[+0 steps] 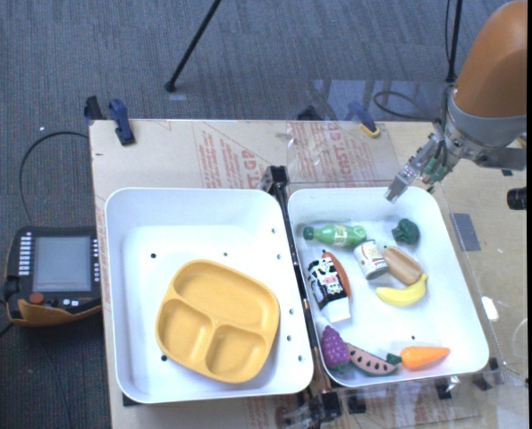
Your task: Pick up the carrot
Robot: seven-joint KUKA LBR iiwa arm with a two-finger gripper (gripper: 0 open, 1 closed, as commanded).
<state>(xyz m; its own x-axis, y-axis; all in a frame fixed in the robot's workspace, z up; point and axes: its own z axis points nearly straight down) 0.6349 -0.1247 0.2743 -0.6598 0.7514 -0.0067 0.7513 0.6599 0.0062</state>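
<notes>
The claw (415,179) hangs over the far edge of the right bin (462,275), its grip impossible to tell from here, while the carrot (424,357) lies well apart by the near right corner, long axis along the near edge, leafy end pointing left.

Both bins (122,239) look like smooth, slightly glossy white plastic. The yellow tray (216,320) is matt plastic. The carrot (424,357) and banana (401,292) have a shiny plastic sheen. The bench top (212,155) looks like bare cardboard.
</notes>
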